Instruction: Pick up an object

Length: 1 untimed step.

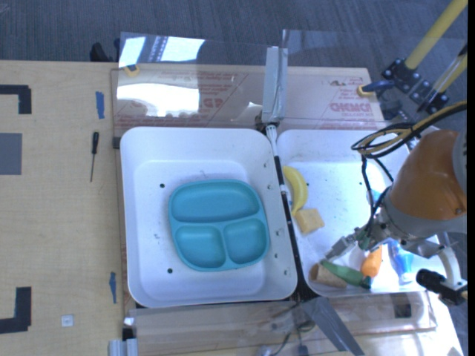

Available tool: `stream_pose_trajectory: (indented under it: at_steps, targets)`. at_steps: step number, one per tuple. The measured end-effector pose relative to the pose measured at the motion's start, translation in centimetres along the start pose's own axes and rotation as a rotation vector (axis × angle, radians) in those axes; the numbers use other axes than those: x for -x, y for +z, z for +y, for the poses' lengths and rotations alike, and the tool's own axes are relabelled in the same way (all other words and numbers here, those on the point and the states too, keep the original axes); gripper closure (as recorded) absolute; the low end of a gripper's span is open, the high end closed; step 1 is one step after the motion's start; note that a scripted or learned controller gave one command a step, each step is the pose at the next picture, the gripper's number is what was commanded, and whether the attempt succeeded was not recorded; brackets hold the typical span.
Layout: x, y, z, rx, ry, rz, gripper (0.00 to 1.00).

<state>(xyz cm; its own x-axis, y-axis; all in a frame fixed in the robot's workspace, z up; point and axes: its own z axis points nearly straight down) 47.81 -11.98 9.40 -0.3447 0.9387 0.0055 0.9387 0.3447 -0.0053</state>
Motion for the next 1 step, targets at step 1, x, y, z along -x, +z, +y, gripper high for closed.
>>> stream_pose_trajectory:
  at_steps: [1]
  targets:
    - [8.11, 0.67, -2.48, 0.013, -0.101, -0.007, 0.0]
